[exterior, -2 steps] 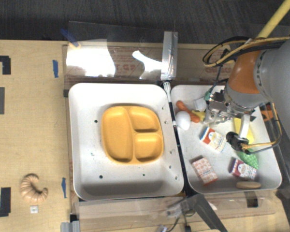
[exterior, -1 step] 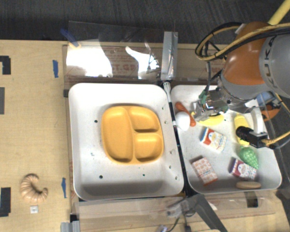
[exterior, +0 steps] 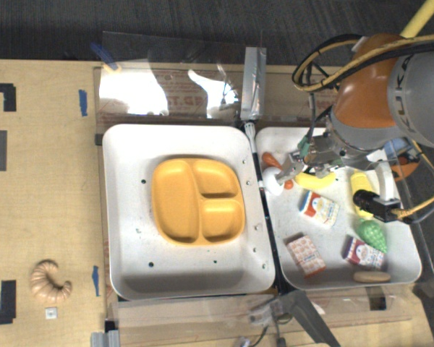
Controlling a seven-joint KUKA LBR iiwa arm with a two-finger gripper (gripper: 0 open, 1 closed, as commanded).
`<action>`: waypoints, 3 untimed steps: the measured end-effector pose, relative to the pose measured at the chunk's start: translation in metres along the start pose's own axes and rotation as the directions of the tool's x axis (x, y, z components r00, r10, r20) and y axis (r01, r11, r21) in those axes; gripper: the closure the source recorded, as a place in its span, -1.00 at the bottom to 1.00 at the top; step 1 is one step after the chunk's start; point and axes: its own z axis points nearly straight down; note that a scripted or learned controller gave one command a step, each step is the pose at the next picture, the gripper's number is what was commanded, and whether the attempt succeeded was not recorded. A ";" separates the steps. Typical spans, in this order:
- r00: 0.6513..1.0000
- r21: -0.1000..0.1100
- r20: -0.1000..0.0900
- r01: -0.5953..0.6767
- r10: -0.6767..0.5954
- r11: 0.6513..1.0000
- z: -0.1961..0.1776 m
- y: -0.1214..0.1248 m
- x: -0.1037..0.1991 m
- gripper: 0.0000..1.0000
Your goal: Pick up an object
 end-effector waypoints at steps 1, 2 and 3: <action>0.998 0.000 0.002 -0.070 0.070 0.998 -0.001 -0.003 -0.058 -1.00; 0.998 -0.005 0.001 -0.055 0.055 0.998 0.096 0.028 -0.090 -1.00; 0.998 -0.002 0.001 -0.055 0.055 0.998 0.088 0.028 -0.089 1.00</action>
